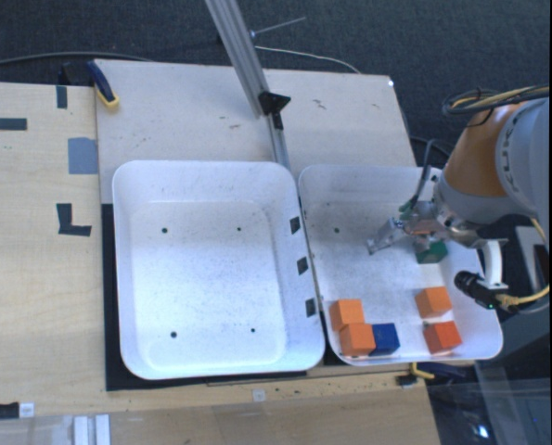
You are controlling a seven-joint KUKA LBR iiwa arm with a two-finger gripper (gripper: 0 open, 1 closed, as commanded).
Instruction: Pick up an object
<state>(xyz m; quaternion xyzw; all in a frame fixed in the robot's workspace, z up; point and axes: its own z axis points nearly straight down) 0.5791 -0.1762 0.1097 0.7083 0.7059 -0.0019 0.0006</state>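
From my station I can read no text, label, brand, number or sign anywhere in this view. The dark tape marks on the table (34,248) form plain shapes, not letters I can make out, and the small dark tabs on the bin (211,179) rim carry nothing legible to me.

Two shallow white plastic bins sit side by side on the wooden counter (34,248), the left bin (132,276) touching the right bin (350,188) along their shared rims. In the right bin, two orange cubes (353,327) sit stacked at the near left corner with a small blue cube (384,338) just beside them on the right. Two more orange blocks (437,318) lie toward the near right corner, and the claw (415,233) hangs over the bin's middle, behind all the blocks.
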